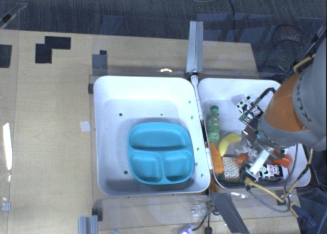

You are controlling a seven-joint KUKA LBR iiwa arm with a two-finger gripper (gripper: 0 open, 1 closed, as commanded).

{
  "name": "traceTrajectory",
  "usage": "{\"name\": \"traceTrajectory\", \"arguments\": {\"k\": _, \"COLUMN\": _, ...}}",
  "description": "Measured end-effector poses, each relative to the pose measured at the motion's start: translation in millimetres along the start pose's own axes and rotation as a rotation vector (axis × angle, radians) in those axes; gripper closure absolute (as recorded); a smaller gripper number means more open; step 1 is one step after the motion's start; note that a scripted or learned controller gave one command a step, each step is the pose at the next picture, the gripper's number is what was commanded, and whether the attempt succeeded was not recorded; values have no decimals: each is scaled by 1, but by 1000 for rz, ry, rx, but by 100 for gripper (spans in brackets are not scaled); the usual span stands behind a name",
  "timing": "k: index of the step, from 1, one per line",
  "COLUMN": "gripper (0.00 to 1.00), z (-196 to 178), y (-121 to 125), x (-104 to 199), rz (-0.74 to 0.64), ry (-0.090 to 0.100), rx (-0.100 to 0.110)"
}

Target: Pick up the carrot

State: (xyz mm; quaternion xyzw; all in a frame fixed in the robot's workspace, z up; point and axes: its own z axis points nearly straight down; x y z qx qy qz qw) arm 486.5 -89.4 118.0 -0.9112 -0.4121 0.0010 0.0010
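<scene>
Arm (286, 110) reaching low into right bin (225, 87), gripper (254, 162) down among clutter. Grip state: cannot tell. Carrot (216, 159) lying along bin's left wall, beside banana (228, 143), below bottle (213, 124). Gripper right of carrot, likely off target. Blue plate (161, 152) in left bin (115, 97).

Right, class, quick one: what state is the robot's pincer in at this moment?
Pincer: low in the right bin, whether open or closed cannot be told.
</scene>
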Motion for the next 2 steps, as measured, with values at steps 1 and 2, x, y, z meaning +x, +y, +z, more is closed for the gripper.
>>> {"name": "traceTrajectory", "arguments": {"k": 1, "gripper": 100, "z": -67, "y": 56, "x": -64, "rz": 185, "ry": -1, "rx": -1}}
{"name": "traceTrajectory", "arguments": {"k": 2, "gripper": 0, "z": -67, "y": 56, "x": -64, "rz": 185, "ry": -1, "rx": -1}}
